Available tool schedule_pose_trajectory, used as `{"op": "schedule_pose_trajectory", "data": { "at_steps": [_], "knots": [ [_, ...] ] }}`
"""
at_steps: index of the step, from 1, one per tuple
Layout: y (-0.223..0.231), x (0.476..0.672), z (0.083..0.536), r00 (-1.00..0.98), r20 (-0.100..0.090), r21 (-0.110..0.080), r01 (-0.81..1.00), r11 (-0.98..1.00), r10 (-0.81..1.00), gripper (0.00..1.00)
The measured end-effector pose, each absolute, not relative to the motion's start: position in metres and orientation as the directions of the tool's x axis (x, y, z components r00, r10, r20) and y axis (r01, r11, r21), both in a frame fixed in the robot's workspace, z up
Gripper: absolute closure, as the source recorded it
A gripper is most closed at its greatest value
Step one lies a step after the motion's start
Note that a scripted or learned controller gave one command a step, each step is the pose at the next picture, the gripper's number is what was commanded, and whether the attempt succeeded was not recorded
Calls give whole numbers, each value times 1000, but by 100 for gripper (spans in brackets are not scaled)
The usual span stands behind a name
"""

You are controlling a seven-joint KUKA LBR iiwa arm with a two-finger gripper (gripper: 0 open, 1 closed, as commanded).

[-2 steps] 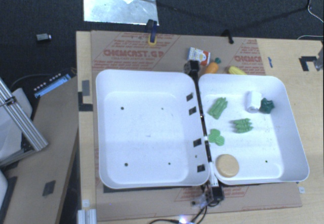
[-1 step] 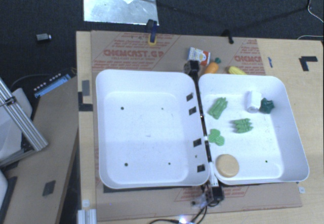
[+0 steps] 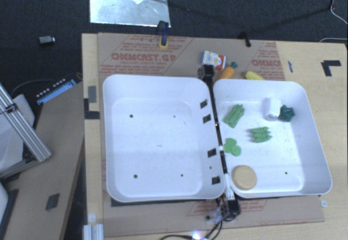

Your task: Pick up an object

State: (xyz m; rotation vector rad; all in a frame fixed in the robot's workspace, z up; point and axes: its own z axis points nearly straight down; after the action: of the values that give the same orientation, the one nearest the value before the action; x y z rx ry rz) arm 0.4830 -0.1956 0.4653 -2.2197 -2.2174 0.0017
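Plainly, board (image 3: pixel 142 55) under bins (image 3: pixel 157 141) reads "CHEMCAST GP" (red print)

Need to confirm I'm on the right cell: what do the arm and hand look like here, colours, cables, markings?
I cannot tell colours, cables or markings of the arm or hand from this frame. What it gives is the bench: the left bin and the right bin, both white, the right one with a green piece, a white cylinder and a tan disc.

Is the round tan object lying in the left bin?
No, the round tan object lies in the right bin, near its front left corner.
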Motion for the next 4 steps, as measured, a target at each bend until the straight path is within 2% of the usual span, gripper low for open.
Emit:
{"op": "schedule_pose_trajectory", "data": {
  "at_steps": [1, 2, 3, 4],
  "knots": [
    [-98, 487, 412, -12, 2, -1, 1000, 12, 1000, 100],
    [-37, 486, 301, -10, 3, -7, 1000, 10, 1000, 100],
    [-50, 487, 545, -5, -1, 22, 1000, 5, 1000, 100],
    [-122, 486, 535, 5, -3, 4, 1000, -5, 1000, 100]
  ]
}}
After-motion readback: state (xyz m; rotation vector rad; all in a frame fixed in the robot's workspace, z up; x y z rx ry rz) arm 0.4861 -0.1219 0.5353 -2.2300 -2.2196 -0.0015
